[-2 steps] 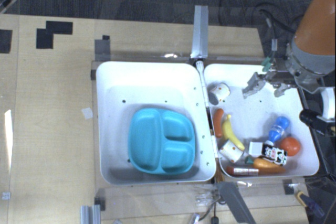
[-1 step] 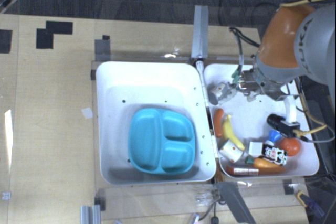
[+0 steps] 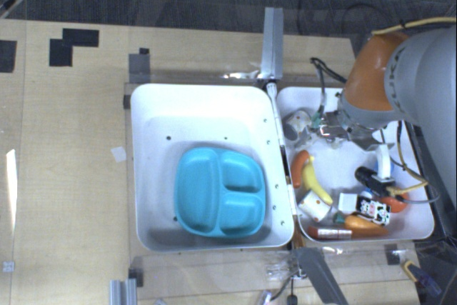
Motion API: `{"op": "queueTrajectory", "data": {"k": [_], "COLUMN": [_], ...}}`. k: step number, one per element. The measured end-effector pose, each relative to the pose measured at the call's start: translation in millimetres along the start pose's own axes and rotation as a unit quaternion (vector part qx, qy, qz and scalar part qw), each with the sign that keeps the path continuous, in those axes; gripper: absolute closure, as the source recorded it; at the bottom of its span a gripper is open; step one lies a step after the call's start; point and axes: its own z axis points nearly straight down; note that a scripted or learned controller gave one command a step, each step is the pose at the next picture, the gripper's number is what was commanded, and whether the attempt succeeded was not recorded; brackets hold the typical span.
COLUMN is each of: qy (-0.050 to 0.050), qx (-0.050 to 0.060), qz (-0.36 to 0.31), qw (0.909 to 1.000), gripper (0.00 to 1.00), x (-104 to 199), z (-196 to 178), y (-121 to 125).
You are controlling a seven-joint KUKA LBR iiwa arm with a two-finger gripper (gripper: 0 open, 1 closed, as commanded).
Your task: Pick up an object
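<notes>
My gripper (image 3: 305, 124) hangs over the far left corner of the right bin (image 3: 423, 228), on the end of the grey arm with the orange band (image 3: 370, 78). Just in front of it lie a red-orange piece (image 3: 300, 159) and a yellow banana (image 3: 313, 182), neither of them touching the gripper. Further toward the front sit a white cup (image 3: 315, 208), a small white and black box (image 3: 372, 208), an orange carrot-like piece (image 3: 366, 224) and a dark red pen (image 3: 332, 231). Nothing shows between the gripper's tips.
The left bin (image 3: 146, 118) holds a blue divided plate (image 3: 220, 191) in its front half. A metal post (image 3: 273, 43) stands at the back where the two bins meet. The arm covers the right bin's back right part.
</notes>
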Motion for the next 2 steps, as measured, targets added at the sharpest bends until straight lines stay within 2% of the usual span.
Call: {"op": "queueTrajectory", "data": {"k": [1,2], "qy": [0.000,-0.002], "qx": [-0.001,-0.004], "qz": [-0.111,-0.272], "qw": [0.9938,0.9624], "gripper": [0.00,0.00], "x": [12,-8], "z": [-94,1], "y": [3,-64]}}
